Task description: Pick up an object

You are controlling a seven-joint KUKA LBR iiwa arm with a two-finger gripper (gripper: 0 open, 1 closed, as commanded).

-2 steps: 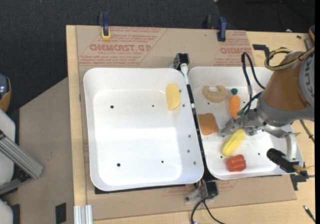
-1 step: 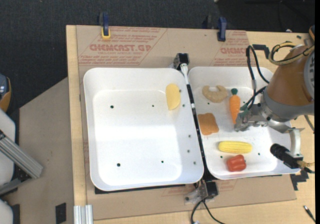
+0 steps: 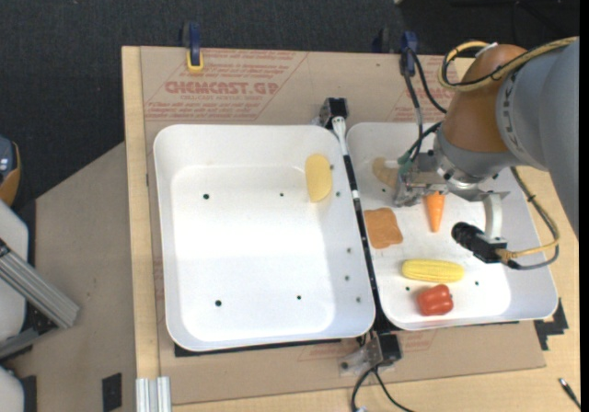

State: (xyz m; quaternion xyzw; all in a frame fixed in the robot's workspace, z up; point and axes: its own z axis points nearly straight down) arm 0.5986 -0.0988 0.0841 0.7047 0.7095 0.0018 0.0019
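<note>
One brown cardboard-covered bench top lay under everything, printed with red lettering and pinned at its far edge by two small clamps, one yellow-and-blue, one blue.

Two shallow white plastic bins sat side by side on it, touching along a central seam. The left bin was the wider. The right bin was partly covered by the arm.

One grey robot arm with an orange band reached in from the right and hung over the far half of the right bin. Its gripper sat low there; whether the jaws were open or shut could not be told, nor whether they had hold of anything.

Loose objects counted: six.
- One pale yellow oblong piece in the left bin, near its far right corner.
- One yellow corn cob, lying crosswise in the right bin.
- One flat brown slab like toast, close to the seam.
- One tan rounded piece, partly hidden beside the gripper.
- One red pepper-like lump, just beside the corn cob on its near side.
- One orange carrot-shaped cone, point toward the viewer, just below the gripper.
</note>
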